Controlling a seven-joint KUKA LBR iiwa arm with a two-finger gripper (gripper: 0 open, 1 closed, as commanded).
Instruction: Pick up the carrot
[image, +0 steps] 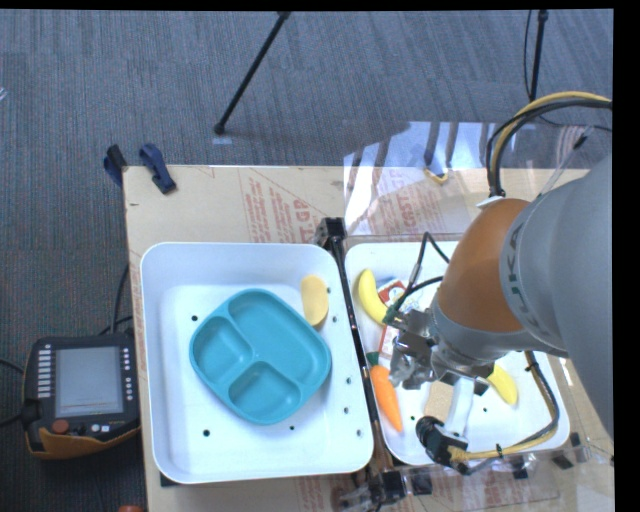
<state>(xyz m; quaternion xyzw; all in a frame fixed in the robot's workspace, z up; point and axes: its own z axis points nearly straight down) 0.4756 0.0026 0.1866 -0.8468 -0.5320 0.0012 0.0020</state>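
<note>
Reaching in from the right, the arm (540, 270) hangs over the right bin (545, 425), its orange band and grey wrist covering much of that bin's middle. The gripper (412, 362) sits low over the bin's left part, just right of the carrot (386, 397); its dark mechanism is seen from above and partly hidden by the wrist, so I cannot tell whether it is open or closed, and nothing is visibly held in it. The carrot lies on the floor of the right bin along its left wall, slanting from upper left to lower right, with its top end just beside the gripper's body. A banana (370, 296) lies further up the same bin, near the left wall, and a red-and-white packet (393, 297) shows just right of it, partly under the arm. A second yellow piece (503, 386) lies to the right of the gripper, under the wrist's edge. In the left bin (160, 400) a blue divided plate (260, 354) rests near the middle, with a pale yellow object (314, 298) touching its upper right rim. Both bins stand side by side on the surface (230, 200), a brown board with red print. A handheld controller with a screen (82, 392) lies on the floor left of it.
</note>
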